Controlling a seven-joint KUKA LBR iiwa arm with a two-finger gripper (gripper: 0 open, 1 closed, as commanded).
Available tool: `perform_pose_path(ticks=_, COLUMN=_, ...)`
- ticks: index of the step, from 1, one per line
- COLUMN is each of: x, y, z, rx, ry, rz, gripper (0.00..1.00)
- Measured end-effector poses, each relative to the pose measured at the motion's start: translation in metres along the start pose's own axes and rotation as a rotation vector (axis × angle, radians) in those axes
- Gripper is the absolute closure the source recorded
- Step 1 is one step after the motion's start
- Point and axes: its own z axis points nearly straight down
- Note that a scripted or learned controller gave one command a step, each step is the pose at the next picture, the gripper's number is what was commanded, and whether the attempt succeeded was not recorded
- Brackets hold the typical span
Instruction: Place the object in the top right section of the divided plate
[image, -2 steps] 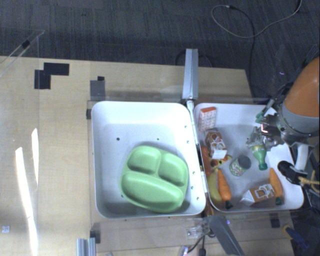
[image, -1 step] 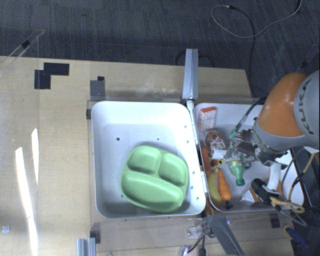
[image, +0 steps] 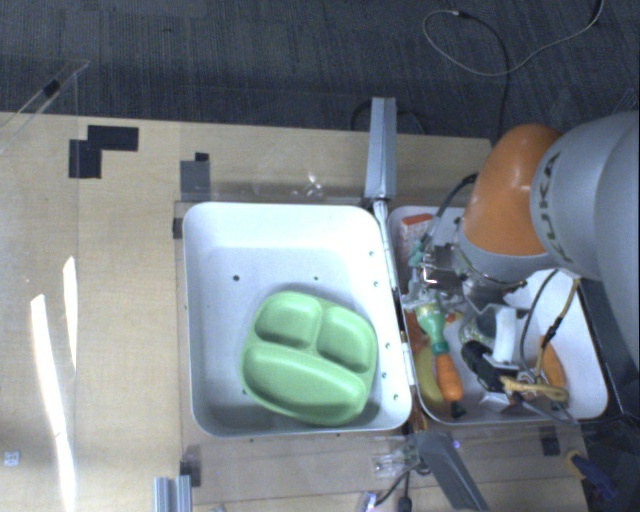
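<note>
Green plate (image: 310, 357) lies in the left bin (image: 215, 300), tilted. The arm (image: 590, 190), part-lettered "KU", hangs over the right bin (image: 590, 385); gripper (image: 432, 285) low among clutter there, carrot (image: 449, 377) just below it. No readable labels elsewhere.

Quick tally: two white bins on the bench (image: 100, 330); left bin (image: 215, 300) and right bin (image: 590, 390); one green divided plate (image: 310, 355) in the left bin, with three sections; right of the plate, in the right bin, one carrot (image: 449, 378), one yellow banana-looking thing (image: 428, 375), plus a jumble of other bits too cluttered to count; one arm (image: 560, 190) over it.
</note>
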Motion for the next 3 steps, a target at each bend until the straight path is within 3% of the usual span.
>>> perform_pose_path(ticks=1, x=-0.053, y=-0.017, z=-0.030, rx=-0.001, ry=-0.001, rz=-0.166, gripper=1.00)
perform_pose_path(ticks=2, x=0.014, y=0.017, z=0.000, rx=0.001, ry=0.000, rz=-0.195, gripper=1.00)
perform_pose_path(ticks=3, x=0.065, y=-0.036, z=-0.002, rx=0.001, ry=0.001, rz=-0.394, gripper=1.00)
